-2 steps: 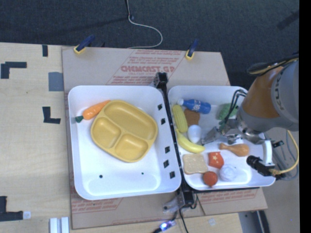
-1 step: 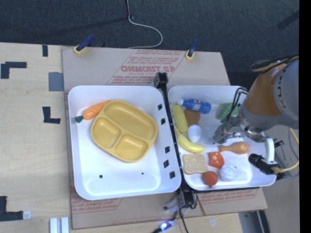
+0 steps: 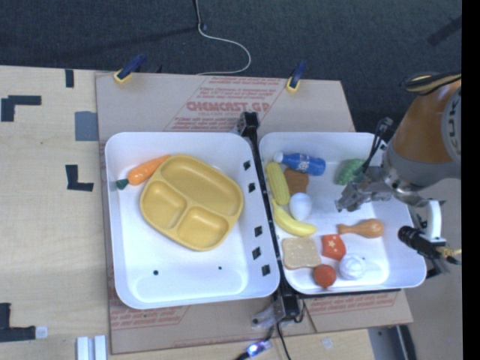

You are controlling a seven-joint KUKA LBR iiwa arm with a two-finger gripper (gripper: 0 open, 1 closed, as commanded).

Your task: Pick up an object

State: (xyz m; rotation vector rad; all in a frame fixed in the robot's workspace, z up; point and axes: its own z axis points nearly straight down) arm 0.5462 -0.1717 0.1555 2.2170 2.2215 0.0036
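Grey metal is what I see of my two-finger gripper (image 3: 352,198), hanging low in the right white bin (image 3: 397,280), just above the tan plastic drumstick (image 3: 361,229) and beside the green leafy toy (image 3: 350,171). I cannot tell how its jaws stand, and I judge the pick not yet made.

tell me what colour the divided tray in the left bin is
Yellow. The tray shows plainly in the camera view, beside a carrot.
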